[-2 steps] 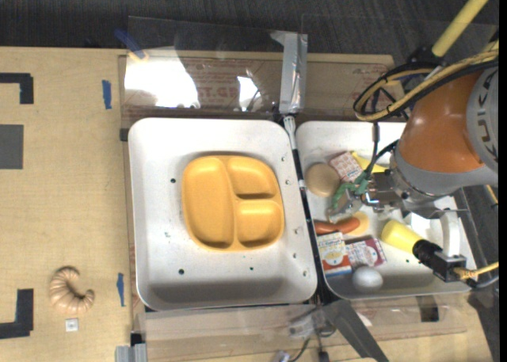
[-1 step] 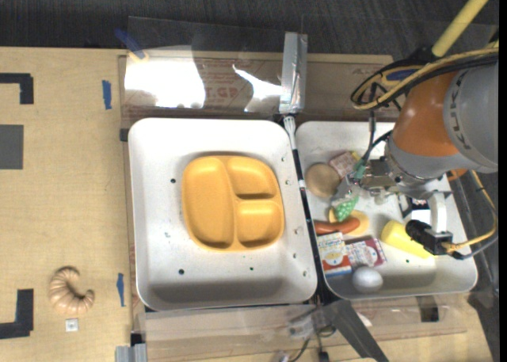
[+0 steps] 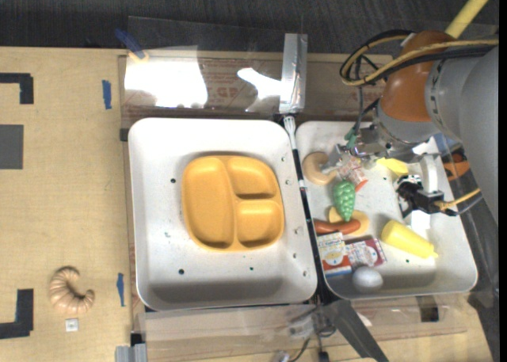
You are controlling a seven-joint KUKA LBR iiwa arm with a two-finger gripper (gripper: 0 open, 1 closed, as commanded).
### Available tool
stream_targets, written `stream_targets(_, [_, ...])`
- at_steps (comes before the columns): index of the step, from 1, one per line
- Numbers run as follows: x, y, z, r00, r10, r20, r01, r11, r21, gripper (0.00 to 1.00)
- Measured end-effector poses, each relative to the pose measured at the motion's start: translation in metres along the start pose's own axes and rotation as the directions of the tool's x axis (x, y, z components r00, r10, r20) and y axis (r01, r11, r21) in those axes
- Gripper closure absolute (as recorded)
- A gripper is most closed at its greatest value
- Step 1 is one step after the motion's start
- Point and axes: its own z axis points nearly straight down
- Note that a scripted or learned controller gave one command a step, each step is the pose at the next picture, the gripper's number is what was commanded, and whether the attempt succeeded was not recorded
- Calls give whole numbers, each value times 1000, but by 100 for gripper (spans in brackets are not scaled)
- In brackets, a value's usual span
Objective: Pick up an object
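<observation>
The right bin (image 3: 467, 273) holds several small objects. A tan round piece (image 3: 315, 167) lies at its upper left, with a green bumpy toy (image 3: 344, 199) below it. Lower down come a red-and-orange hot dog (image 3: 339, 226), a yellow wedge (image 3: 407, 240), two small printed cartons (image 3: 352, 254) and a silver ball (image 3: 367, 277). A small yellow piece (image 3: 390, 166) sits near the top. My gripper (image 3: 351, 156) hangs low over the bin's upper left part, just right of the tan piece and above the green toy. The wrist hides what lies under it.
The left bin (image 3: 150, 218) holds a yellow divided plate (image 3: 233, 200). A tan croissant toy (image 3: 70, 289) lies on the bench at far left. A clear panel with a metal bracket (image 3: 293, 71) stands behind the bins. Cables (image 3: 424, 194) trail over the right bin's right side.
</observation>
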Motion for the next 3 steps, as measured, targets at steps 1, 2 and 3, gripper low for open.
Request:
stream_targets(1, [2,3,-12,1000,-4,0,4,1000,-6,100])
stream_targets(2, [48,40,-91,986,164,-3,-164,986,16,100])
stream_targets(3, [115,49,-112,972,234,-3,-234,972,19,100])
